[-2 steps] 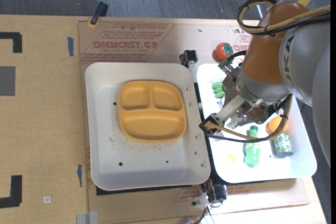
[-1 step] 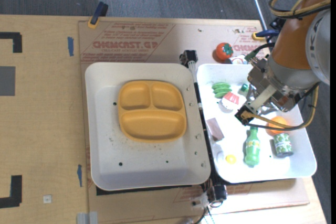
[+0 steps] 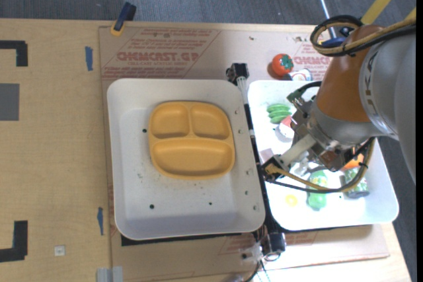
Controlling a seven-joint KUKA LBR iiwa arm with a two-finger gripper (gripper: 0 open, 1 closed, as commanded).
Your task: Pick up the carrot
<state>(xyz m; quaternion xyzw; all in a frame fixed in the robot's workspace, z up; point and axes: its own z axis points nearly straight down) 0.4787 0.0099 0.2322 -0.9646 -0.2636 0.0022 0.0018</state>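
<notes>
Gripper (image 3: 330,158) low over right bin (image 3: 380,208), beside carrot (image 3: 357,158)

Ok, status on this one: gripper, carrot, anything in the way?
Gripper low in right bin, grasp unclear. Orange bit beside it, possibly the carrot. Green toys crowd nearby.

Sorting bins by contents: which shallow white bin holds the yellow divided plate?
The left shallow white bin holds the yellow divided plate; the other holds small toys.
</notes>
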